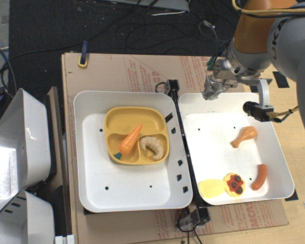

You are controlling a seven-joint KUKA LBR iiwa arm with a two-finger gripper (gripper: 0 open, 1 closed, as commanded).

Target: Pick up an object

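- Above the right bin's point(193, 151) far-left corner hangs the gripper point(212, 92); whether it is apart or together I cannot tell.
- Nearest pick, the drumstick point(244, 135), lies right and nearer, long axis slanting.

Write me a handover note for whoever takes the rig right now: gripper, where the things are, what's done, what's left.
Gripper: hovering over the back-left corner of the right bin, nothing visibly between its fingers.
Right bin: drumstick mid-right, sausage near the front-right, a yellow piece and a topped piece at the front edge.
Left bin: yellow plate holding a carrot and a pale curled piece in its front compartments.
Done: nothing picked yet; everything lies in the bins.
Left: descend on one object, likely in the right bin, grasp and lift.
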